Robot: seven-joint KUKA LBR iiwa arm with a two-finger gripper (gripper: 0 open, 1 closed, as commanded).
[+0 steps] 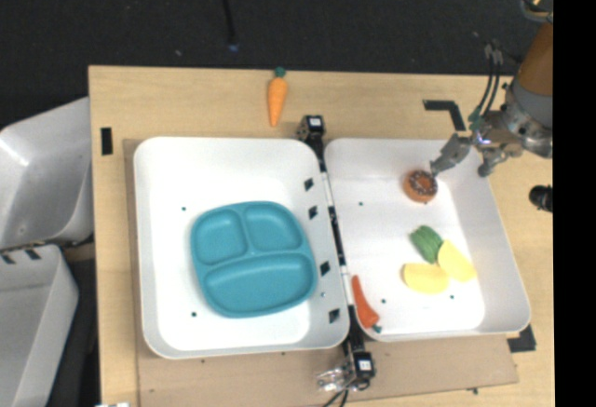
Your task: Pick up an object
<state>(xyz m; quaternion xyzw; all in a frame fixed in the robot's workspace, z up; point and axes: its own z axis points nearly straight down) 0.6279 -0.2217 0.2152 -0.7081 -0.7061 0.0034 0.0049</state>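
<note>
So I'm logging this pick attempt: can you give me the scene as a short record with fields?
left bin: blue divided plate
right bin: round brown item, green piece, two yellow pieces, red-orange piece at the left wall
bench outside bins: toy carrot
pincer: at the right bin's far right corner, open, one finger beside the round brown item, holding nothing

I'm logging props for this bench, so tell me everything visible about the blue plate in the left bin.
The blue plate is a teal, rounded-rectangle tray that looks like matte plastic. Raised ridges split it into three compartments: two smaller ones along the far side and one long one nearer the camera. It lies flat, slightly rotated, near the middle of the left bin, resting on its floor. Nothing lies in it or touches it.
</note>
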